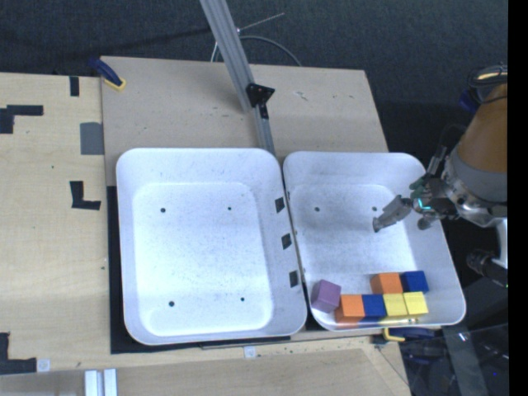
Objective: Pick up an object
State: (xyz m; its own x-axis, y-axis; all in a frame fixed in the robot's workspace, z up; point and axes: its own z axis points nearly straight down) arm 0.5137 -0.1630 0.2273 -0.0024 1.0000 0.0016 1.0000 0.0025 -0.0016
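Now the grey two-finger gripper (388, 217) hovers over the right white plastic bin (346, 172), its grip impossible to tell; small coloured cubes (388, 297) and a purple block (327, 294) sit along that bin's near edge.

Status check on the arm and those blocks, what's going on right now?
Gripper over right bin, holding nothing seen. Blocks clustered at bin's near edge, purple block leftmost. Nothing in the way.

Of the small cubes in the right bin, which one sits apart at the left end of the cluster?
The purple cube. It sits tilted, left of the orange cube, while the others pack into two neat rows.
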